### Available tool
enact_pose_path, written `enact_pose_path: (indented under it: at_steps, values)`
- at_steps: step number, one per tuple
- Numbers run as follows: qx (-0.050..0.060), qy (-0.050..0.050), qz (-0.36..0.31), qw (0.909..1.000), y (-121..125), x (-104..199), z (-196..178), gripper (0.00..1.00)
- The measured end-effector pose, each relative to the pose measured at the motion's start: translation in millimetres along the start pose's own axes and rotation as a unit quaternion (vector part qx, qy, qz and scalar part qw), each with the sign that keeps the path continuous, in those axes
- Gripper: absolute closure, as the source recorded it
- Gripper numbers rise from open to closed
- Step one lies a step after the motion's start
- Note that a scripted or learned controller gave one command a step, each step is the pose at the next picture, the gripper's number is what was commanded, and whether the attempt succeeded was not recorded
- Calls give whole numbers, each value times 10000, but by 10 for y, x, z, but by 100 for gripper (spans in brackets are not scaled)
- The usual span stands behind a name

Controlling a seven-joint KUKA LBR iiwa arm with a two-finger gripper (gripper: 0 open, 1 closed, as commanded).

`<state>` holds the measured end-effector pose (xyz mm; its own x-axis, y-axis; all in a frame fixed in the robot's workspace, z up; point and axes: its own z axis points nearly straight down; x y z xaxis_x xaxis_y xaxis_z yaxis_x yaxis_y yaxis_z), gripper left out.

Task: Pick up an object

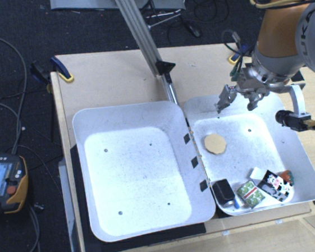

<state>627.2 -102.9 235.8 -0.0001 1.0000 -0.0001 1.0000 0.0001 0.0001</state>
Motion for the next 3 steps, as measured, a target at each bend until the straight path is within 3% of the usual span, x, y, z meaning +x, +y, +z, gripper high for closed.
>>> enact_pose_path:
  at_steps: [1, 2, 3]
  values:
    - [43, 5, -1, 10000, 316, 30, 1022, 0]
    - [-2, 0, -3, 10000, 339, 27, 869, 100]
    - [-16, 9, -26, 10000, 409, 758, 457, 100]
